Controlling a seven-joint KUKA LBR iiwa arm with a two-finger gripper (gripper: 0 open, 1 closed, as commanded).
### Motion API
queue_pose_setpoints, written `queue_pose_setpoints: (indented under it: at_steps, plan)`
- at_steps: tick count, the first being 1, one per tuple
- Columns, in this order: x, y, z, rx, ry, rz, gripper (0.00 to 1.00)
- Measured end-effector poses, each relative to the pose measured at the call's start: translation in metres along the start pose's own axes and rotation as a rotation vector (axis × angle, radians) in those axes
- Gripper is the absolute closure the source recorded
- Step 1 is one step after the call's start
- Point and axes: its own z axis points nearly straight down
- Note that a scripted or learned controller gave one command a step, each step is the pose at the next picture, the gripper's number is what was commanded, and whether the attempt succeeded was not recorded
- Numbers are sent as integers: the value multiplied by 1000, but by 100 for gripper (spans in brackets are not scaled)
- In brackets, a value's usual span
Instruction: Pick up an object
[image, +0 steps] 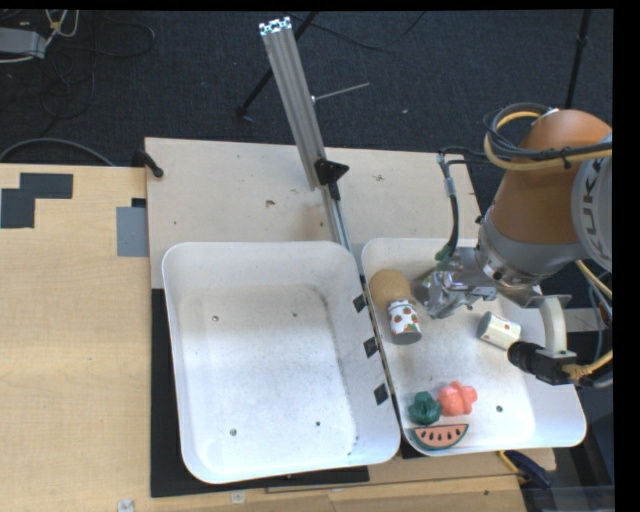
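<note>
Sitting side by side on the desk (230, 200) are two shallow white plastic bins; the left bin (260, 360) is larger. Within the right bin (560, 425): one tan cylinder (388, 287), one watermelon slice (440, 436), one white printed cup (404, 321), one white block (498, 329), one orange toy (457, 398), one green toy (425, 407). The pincer (440, 295) hangs beside the cylinder; its spread I cannot tell.

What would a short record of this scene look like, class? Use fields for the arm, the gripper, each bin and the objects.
arm: grey with orange band, reaching in from the right
gripper: low over the right bin, beside the tan cylinder
near cylinder: small patterned cup
right bin front: watermelon slice, green piece, orange piece
left bin: white, shallow
</note>
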Motion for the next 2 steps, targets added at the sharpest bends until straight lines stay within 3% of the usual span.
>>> queue_pose_setpoints:
  at_steps: [2]
  plan:
    - [112, -22, 4, -1, 0, -2, 100]
